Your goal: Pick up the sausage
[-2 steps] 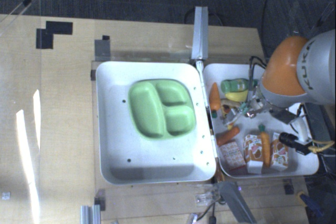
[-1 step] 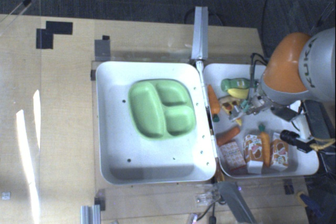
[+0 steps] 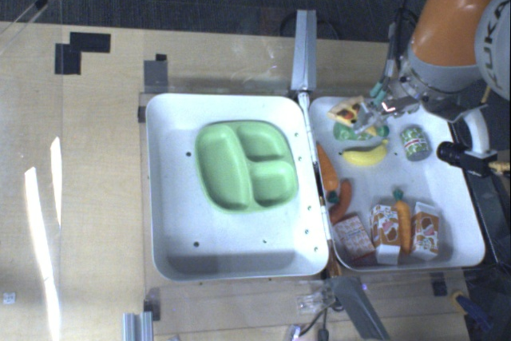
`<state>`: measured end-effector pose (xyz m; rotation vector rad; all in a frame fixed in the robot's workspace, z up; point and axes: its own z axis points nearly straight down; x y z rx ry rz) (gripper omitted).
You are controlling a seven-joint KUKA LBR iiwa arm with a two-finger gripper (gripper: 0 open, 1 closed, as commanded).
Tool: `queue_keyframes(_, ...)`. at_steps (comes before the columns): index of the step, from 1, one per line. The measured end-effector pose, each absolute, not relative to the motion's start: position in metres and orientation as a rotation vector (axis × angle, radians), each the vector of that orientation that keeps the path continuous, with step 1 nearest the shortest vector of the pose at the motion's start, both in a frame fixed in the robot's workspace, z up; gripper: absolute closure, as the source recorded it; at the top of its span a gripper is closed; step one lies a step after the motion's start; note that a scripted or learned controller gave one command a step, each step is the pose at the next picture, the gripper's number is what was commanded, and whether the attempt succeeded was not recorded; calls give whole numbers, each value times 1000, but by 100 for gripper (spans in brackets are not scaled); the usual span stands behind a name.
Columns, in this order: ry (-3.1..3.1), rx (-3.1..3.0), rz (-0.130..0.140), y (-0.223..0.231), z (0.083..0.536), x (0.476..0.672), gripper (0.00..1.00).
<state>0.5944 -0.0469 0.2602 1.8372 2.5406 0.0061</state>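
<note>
Sausage (image 3: 342, 200) lying in right bin (image 3: 471, 243) near its left wall, just beside carrot (image 3: 326, 168), above printed cartons (image 3: 386, 226), print too small for reading. Claw (image 3: 369, 117) hovering over yellow packet (image 3: 345, 113) above banana (image 3: 363, 156); finger state impossible telling. Green tray (image 3: 246, 164) sitting in left bin (image 3: 172, 196).

Bench top (image 3: 96, 172): pale wood-look laminate, smooth, with a soft sheen. Both bins (image 3: 239, 255) (image 3: 455, 196): white plastic, smooth, semi-gloss. Divided tray (image 3: 243, 164): light green plastic, matt. Divider post (image 3: 303, 52) between bins: brushed grey metal. Arm shell (image 3: 459, 4): glossy orange over grey. Sausage (image 3: 342, 200): smooth, slightly shiny red-brown plastic look. Banana (image 3: 365, 156): glossy yellow. Cartons (image 3: 386, 226): printed paper.
</note>
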Motion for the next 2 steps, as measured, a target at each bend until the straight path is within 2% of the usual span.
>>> queue_keyframes(1, 2541, 1837, 6, -47, 260, 594, 0)
queue_keyframes(2, 2607, 1750, 4, -9, 185, 525, 0)
